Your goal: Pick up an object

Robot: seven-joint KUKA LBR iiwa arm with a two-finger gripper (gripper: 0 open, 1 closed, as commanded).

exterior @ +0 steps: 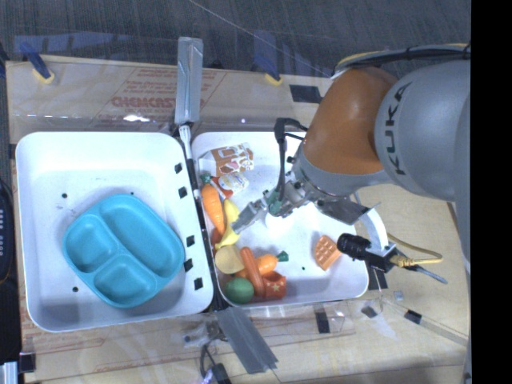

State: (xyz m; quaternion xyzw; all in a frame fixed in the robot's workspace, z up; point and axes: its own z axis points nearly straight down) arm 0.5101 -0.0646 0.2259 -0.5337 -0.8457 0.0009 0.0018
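My gripper (268, 208) hangs low over the middle of the right bin (352, 282), below the orange band of the arm. Just to its left, along the bin's left wall, lie an orange carrot (211, 206) and a yellow banana-like piece (230, 218). A printed snack packet (233, 165) sits at the bin's back left. At the front left lie a second carrot (254, 267), a red pepper (275, 286), a green lime (238, 290) and a pale yellow slice (226, 258). An orange waffle piece (326, 252) lies to the gripper's right. Nothing shows held.
The left bin (48, 158) holds a blue divided tray (124, 248). A metal divider (189, 86) runs between the bins at the back. The arm's grey body (424, 118) covers the right bin's back right corner.
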